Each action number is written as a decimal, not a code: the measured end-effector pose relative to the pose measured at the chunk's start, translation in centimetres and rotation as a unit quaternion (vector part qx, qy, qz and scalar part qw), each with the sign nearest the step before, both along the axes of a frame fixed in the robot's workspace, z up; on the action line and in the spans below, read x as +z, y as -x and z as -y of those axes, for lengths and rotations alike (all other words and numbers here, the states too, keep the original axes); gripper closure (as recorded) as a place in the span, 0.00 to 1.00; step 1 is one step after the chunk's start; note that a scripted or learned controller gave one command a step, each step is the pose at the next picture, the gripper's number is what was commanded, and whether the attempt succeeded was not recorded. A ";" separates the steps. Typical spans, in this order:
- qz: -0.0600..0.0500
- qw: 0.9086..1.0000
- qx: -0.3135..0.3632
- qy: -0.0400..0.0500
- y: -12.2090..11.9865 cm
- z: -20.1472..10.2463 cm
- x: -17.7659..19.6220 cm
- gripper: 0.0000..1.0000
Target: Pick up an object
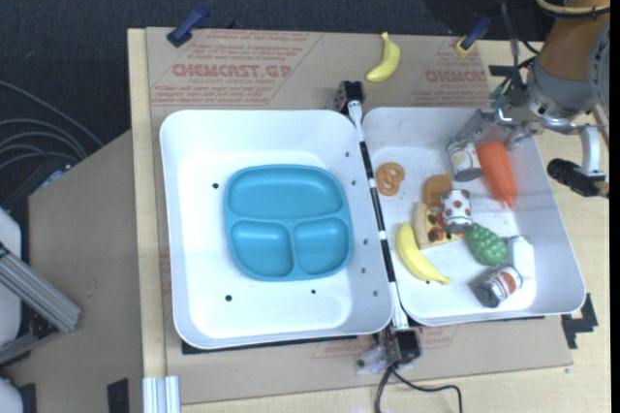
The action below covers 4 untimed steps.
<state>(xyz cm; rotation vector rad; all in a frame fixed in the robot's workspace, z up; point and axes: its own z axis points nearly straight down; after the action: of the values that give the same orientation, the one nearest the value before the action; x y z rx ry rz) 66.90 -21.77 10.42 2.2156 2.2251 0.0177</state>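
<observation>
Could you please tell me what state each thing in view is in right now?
Blue tray: flat in the left bin, nothing on it.
Carrot: lying in the right bin, below the gripper.
Banana: lying in the right bin.
Second banana: lying on the bench, outside the bins.
Can: on its side.
Pretzel: lying flat.

In the right bin [552,237] before me lie a carrot [498,172] slanting at the far side, a pretzel [390,177] near the left wall, a banana [418,258] in front, a green vegetable [488,245], a tipped can [497,285], and a small can [463,160] beside the carrot.
</observation>
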 end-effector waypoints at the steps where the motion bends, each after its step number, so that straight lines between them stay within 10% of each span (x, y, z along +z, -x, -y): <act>1: 0.000 1.000 0.000 0.000 0.0 0.0 0.0 0.00; 4: 0.001 1.000 0.000 0.000 0.0 0.0 0.0 0.00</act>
<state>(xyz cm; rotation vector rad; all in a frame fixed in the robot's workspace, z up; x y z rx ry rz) 66.93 -21.76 10.38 2.2150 2.2241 0.0189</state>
